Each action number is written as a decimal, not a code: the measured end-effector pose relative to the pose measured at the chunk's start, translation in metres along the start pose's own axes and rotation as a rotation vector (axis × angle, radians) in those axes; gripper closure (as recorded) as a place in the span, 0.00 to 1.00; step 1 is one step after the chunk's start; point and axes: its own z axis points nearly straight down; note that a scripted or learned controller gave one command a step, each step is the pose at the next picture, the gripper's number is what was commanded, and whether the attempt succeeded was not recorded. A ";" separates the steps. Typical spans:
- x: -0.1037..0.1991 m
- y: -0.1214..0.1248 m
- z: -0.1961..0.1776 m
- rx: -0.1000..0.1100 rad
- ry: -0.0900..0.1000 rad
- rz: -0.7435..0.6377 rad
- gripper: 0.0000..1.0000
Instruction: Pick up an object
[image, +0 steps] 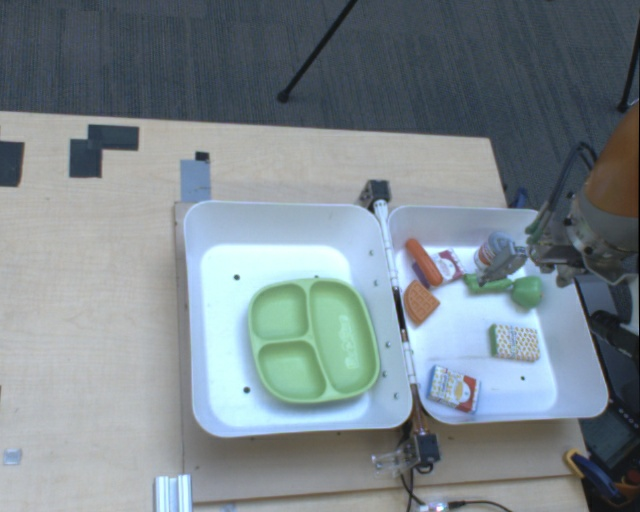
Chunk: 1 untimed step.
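I am at the reach-in step, my gripper (503, 258) hanging at the frame's right over the right bin (570, 400) just above the green toy (515, 290), whether parted or closed I cannot tell, next needing a clean drop onto it; no label reads clearly.

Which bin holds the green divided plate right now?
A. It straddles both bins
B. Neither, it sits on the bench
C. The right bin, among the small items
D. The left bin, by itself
D: the green divided plate lies flat inside the left bin, alone there, while the small items such as the orange carrot and the patterned green block lie in the right bin.
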 end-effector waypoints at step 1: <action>-0.006 -0.061 0.132 -0.002 -0.002 0.003 0.00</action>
